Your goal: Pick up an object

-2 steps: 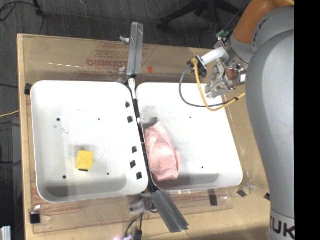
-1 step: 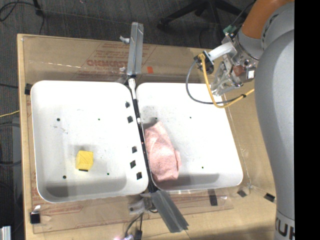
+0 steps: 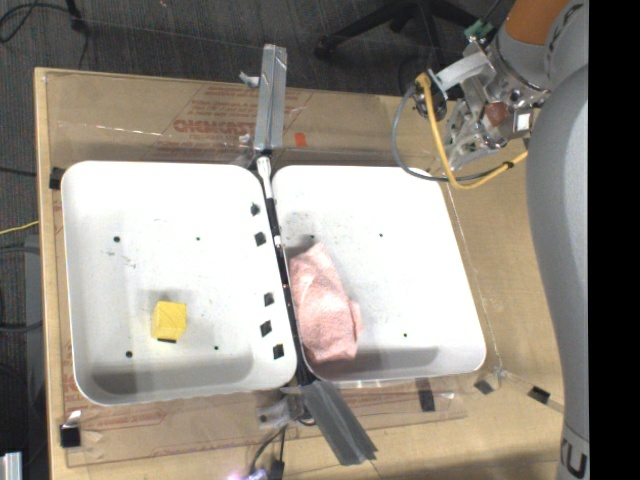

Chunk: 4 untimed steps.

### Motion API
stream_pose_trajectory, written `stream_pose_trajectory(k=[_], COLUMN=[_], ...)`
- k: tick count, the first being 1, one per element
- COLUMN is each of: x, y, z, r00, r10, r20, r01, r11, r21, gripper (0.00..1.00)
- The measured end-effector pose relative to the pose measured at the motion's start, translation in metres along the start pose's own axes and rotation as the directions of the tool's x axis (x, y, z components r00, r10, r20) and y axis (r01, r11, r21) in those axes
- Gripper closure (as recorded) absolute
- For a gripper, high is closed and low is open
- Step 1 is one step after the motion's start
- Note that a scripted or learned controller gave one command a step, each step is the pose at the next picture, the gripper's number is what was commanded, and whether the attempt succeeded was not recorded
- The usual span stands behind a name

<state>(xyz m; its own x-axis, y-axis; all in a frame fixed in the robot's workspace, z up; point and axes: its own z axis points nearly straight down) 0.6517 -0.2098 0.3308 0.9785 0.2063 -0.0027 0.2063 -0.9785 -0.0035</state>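
Note:
A small yellow block [image 3: 169, 321] lies in the left bin [image 3: 100, 198], toward its front. A crumpled pink cloth [image 3: 323, 303] rests in the right bin [image 3: 420, 268], against the divider on its left side. My gripper [image 3: 470, 133] hangs above the bench just past the right bin's far right corner, well away from both objects. Cables and the wrist housing surround it, and nothing shows between its fingers.
A metal divider rail [image 3: 268, 108] runs between the two bins and sticks out at the back and front. Yellow and grey cables [image 3: 440, 163] loop below the wrist. The grey arm [image 3: 560, 248] fills the right side.

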Motion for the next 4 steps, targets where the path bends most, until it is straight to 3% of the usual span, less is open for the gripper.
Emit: stream_pose_trajectory(k=[1, 2, 4], x=[-0.004, 0.000, -0.001], y=[-0.003, -0.002, 0.000], z=[0.069, 0.063, 0.006], r00=[1.000, 1.000, 1.000], r10=[-0.004, -0.002, -0.001], r20=[0.002, 0.000, -0.001], r01=[0.004, 0.002, 0.001], r11=[1.000, 1.000, 1.000], r21=[0.000, 0.000, -0.001], gripper=[1.00, 1.00, 1.00])
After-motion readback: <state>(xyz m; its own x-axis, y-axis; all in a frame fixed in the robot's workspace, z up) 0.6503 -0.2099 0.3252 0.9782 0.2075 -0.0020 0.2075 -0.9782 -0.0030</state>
